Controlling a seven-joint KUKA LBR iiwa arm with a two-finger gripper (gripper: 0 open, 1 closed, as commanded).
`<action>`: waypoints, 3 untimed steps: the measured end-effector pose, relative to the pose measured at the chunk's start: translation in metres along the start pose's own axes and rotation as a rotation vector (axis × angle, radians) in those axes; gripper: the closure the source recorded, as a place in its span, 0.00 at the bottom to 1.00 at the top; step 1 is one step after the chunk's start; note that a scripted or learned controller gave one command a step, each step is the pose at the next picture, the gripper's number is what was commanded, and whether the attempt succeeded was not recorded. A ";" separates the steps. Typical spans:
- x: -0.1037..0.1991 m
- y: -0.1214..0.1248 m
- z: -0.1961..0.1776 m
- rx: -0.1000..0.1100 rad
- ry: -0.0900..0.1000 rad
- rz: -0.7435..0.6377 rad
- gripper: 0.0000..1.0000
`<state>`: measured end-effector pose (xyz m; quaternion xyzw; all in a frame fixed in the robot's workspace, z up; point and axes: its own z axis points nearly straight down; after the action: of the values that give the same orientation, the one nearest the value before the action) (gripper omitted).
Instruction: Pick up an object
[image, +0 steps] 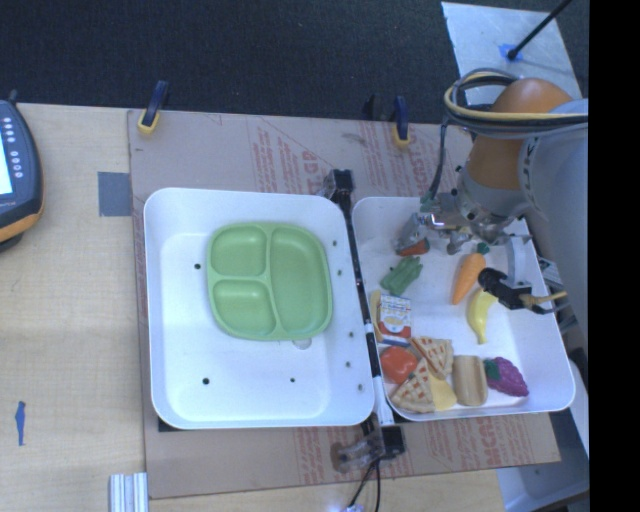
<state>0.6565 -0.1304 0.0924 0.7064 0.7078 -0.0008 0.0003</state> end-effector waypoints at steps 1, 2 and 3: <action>0.017 0.000 0.000 0.004 0.001 -0.004 0.00; 0.003 0.000 0.000 0.001 0.001 0.000 0.00; 0.034 0.000 0.000 0.005 0.001 -0.006 0.00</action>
<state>0.6561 -0.0961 0.0918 0.7044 0.7098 -0.0021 -0.0019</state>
